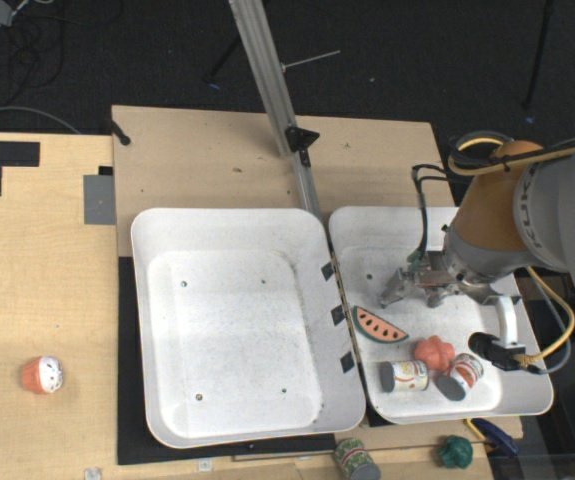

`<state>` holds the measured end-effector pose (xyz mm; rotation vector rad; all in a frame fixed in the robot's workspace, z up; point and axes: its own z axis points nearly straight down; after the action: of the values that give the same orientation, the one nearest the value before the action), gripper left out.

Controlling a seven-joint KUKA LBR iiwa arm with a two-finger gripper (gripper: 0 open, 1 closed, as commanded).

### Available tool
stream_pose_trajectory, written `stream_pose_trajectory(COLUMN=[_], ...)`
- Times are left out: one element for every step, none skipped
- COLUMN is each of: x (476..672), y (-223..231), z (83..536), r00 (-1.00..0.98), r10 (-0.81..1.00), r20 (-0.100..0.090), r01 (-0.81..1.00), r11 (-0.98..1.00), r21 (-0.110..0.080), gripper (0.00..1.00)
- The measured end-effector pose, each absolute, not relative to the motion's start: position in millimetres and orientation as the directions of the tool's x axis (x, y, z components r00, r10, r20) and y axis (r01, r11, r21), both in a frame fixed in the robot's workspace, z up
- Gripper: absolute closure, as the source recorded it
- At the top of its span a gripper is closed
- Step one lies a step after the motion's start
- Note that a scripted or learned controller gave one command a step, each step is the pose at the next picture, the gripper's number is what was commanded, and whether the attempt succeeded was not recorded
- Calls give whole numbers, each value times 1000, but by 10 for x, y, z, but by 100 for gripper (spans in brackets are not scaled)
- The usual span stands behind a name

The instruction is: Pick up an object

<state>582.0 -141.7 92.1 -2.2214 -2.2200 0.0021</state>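
While the gripper [414,286] hangs low in the right bin [387,230] with its fingers spread and nothing between them, the nearest thing to pick, a watermelon slice [379,326], lies just below and to its left, long axis slanting down to the right. A red lump [433,351] and two small cans [405,375] [464,372] crowd the bin's near edge, leaving bare white floor around the slice; the left bin [227,328] adjoins.

The grey arm [552,213] is seen entering from the right, bent downward, with the orange band [489,208] above the wrist turned toward the camera. The hand [419,286] is held low at the arm's left end, its metal fingers [397,288] pointed down and leftward. Black and yellow cables [542,328] are looped around the wrist; the finger spacing is too blurred to be judged.
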Motion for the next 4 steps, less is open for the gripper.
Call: stream_pose_trajectory(x=[5817,5840,5850,5766], y=[-1426,-1455,-1562,-1595], z=[1022,1446,2012,2589], r00=[4,1,2,0], r10=[1000,1000,1000,1000], r20=[1,0,-1,-1], r01=[1000,1000,1000,1000], r11=[-4,-1,-2,0], r21=[-2,1,4,4], gripper=[100,100,100,100])
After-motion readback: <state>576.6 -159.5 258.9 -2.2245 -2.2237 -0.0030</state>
